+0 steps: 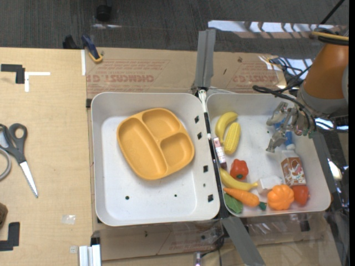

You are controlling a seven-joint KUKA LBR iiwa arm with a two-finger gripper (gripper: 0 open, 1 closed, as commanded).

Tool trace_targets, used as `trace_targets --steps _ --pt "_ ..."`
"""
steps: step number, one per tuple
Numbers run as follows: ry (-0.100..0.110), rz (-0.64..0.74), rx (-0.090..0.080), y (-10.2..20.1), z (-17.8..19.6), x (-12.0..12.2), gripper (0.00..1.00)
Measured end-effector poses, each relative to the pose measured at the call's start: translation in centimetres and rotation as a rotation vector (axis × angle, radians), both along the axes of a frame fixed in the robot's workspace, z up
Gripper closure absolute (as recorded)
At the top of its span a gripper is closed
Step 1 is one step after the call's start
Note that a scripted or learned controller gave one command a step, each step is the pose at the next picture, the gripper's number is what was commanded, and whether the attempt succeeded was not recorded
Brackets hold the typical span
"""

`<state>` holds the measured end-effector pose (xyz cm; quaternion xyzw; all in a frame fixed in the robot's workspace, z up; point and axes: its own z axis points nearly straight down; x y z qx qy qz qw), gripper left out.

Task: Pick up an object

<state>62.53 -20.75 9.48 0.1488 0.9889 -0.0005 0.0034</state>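
The arm point(327, 71) comes in from the right, orange band uppermost, and its gripper point(282, 131) hangs over the upper right part of the right bin point(252, 121); whether it is released or clenched I cannot tell, and nothing is plainly held in it, though a small blue piece point(288, 139) shows just beside its tip; the things to pick lie in that same bin; a banana point(223, 122) and a corn cob point(231, 137) lie side by side and touching near the bin's upper left; a red pepper point(239, 169) sits lower, near the middle; a second banana point(237, 182) lies below it, along the left wall; a carrot point(244, 196) lies aslant at the bottom, with a green piece point(233, 204) just under its left end; an orange pumpkin point(280, 197) sits at the bottom right, touching a red tomato point(300, 194) on its right; a small carton point(293, 171) lies just above those two; a red and white tube point(218, 150) lies along the divide between the bins; the left bin point(111, 204) holds a yellow divided plate point(155, 143), tilted in its middle; scissors point(21, 154) lie on the surface point(44, 215) well to the left of both bins.
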Motion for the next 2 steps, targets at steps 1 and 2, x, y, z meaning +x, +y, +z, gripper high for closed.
trace_targets --steps 1,2 --pt "-0.007 0.004 -0.002 0.1 1.1 0.2 1.00" --pt "-0.002 -0.148 0.001 2.3 0.0 2.6 1.00"
